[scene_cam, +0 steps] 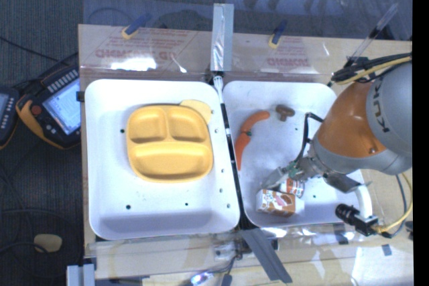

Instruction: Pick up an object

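I've got the arm (pixel 365 127) reaching in from the right over the right bin (pixel 268 94), orange band and grey housing covering that bin's right side. The gripper (pixel 293 172) sits low in the near half of the bin, pointing left, directly above and touching or nearly touching a small carton (pixel 277 201) w/ brown-and-red print that lies near the bin's near wall. Can't tell the pincer state from here: the tip is a clutter of metal and green bits, and I see no clear gap or clamp around anything. The carton looks to be resting on the bin floor, not lifted. Further left in the same bin, an orange carrot-shaped toy (pixel 245 135) lies along the left wall, curving toward the far side, well apart from the gripper. A small brown piece (pixel 285 112) sits just right of the carrot's far end, in the far half of the bin. In the left bin (pixel 100 164) there's a yellow divided tray (pixel 169 143) roughly centred, w/ a pale yellow flat piece (pixel 196 106) poking out from under its far right corner. A handheld pendant (pixel 50 107) w/ orange trim lies on the floor, left of the bench.
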### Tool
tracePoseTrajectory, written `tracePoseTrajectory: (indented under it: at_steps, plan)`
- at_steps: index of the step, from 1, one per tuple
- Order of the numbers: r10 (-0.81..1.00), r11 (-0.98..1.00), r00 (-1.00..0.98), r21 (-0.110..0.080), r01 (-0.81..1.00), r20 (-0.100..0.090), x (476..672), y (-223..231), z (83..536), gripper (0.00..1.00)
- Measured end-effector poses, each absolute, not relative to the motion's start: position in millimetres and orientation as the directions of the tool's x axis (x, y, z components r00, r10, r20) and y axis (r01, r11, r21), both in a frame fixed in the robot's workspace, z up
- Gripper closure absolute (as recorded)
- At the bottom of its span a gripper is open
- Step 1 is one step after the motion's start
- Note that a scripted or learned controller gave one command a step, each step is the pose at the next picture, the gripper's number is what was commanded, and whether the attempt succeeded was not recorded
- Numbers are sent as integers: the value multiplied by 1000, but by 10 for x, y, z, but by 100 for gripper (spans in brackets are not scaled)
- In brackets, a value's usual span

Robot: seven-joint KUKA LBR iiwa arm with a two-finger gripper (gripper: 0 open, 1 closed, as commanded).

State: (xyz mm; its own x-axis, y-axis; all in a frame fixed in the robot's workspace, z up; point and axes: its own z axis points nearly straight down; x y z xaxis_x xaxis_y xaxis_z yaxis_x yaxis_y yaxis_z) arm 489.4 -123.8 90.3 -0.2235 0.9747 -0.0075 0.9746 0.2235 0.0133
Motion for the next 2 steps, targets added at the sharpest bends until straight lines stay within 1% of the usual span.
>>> tracePoseTrajectory:
  at_steps: [1, 2]
  plan:
    - [991, 131, -130, 10, 991, -6, 5400, -1025, 896, 0]
    - [982, 189, -189, 10, 982, -7, 6128, -1361, 889, 0]
